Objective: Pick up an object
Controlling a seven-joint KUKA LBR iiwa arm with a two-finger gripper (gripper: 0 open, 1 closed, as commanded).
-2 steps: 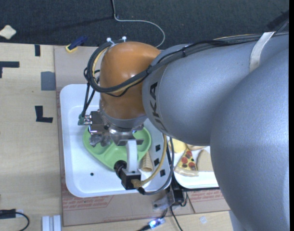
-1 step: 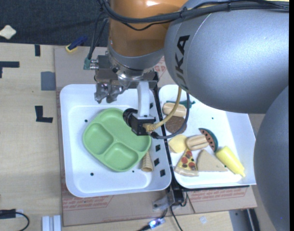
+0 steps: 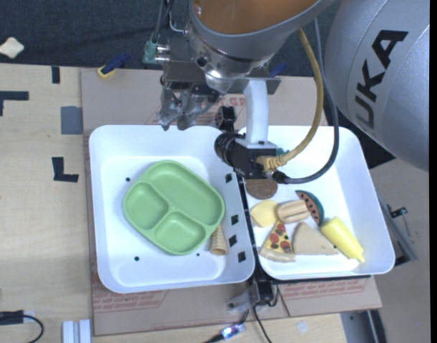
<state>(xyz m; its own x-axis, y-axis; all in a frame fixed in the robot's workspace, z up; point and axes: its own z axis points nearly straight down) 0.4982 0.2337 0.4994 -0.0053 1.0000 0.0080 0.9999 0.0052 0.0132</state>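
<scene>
The approach step is judged under way: the gripper [image 3: 181, 114] is poised over the left bin's [image 3: 104, 191] back rim, its state cannot be told, and a descent onto the green plate [image 3: 174, 206] below is called for.

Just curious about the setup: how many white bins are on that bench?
2, side by side: the left bin holds a green plate; the right bin holds toy foods.
</scene>
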